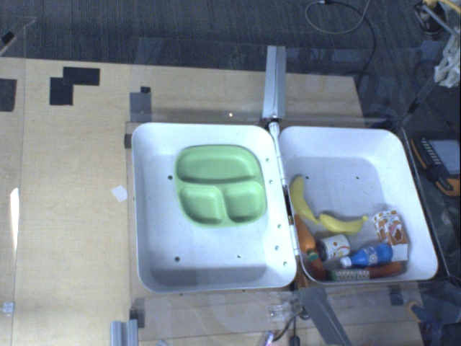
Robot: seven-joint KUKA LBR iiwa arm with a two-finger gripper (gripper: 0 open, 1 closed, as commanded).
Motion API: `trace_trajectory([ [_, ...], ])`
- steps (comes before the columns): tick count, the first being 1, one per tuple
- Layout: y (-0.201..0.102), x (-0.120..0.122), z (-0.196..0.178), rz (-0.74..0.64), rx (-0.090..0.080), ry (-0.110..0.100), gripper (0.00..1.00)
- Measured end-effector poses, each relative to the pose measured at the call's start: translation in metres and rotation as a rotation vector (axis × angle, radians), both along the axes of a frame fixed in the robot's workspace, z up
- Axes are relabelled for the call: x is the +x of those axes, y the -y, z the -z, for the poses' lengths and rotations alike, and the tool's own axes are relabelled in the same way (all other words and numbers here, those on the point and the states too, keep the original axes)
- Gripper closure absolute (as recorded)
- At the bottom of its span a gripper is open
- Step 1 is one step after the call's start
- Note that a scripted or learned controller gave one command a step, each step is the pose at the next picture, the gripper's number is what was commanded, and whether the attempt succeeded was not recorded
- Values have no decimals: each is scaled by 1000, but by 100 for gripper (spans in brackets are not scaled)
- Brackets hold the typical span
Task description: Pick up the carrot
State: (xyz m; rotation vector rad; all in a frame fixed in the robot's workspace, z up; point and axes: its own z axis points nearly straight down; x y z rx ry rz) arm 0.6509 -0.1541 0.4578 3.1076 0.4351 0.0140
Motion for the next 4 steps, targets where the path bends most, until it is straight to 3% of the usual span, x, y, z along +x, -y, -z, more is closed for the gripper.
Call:
trace_trajectory([
  [4,-14,6,-47,-48,-4,18,100],
])
